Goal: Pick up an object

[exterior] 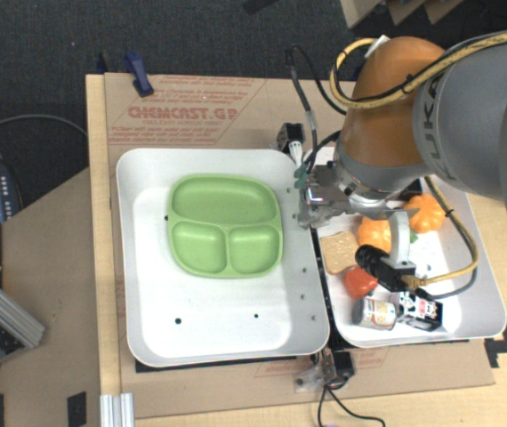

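You have a heap of small things to choose from in the right bin (476, 292), at centre right of the frame. Nearest the bin's left wall lies a flat tan slice (336, 247), square-edged and speckled like bread. Just right of it sits a rounded orange piece (374, 231), and a second orange piece (425, 212) lies farther right, partly under the arm (467, 105). Below the slice you see a small red piece (358, 281), and along the bin's lower edge a small printed carton (378, 312) lies beside a dark packet (422, 310).

The gripper (309, 205) hangs at the seam between the two bins, at the right bin's upper left. The tan slice lies just below and a little right of it, close by; the other things lie farther down and to the right. You cannot tell here whether the gripper is open or closed, and nothing shows in its grasp.

The left bin (209, 318) bears a green divided plate (227, 225), upright, left of the gripper.
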`<state>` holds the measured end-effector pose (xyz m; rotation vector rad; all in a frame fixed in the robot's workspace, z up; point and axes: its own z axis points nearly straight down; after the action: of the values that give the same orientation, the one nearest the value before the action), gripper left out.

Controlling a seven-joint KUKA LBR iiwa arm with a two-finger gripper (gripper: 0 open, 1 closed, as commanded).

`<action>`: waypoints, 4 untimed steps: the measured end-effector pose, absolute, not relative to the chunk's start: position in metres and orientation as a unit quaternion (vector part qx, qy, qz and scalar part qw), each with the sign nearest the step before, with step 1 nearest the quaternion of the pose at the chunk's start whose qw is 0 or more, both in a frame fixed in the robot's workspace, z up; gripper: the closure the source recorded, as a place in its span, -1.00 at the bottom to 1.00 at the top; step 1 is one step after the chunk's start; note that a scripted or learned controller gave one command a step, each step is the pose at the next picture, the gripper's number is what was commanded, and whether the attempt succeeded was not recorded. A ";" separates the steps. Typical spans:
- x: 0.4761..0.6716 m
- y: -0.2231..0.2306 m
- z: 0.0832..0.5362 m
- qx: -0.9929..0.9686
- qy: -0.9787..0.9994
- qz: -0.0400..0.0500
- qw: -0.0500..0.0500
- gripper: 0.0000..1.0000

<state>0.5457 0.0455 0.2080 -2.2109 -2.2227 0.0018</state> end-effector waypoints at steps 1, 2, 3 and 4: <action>0.485 0.129 0.189 -0.704 -0.710 0.002 0.004 1.00; 0.543 0.153 0.333 -0.706 -0.709 -0.009 -0.005 1.00; 0.499 0.230 0.257 -0.704 -0.710 0.004 0.004 1.00; 0.524 0.224 0.368 -0.707 -0.708 -0.006 -0.003 1.00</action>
<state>0.5242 0.2245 0.3680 -2.2238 -2.2269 -0.0202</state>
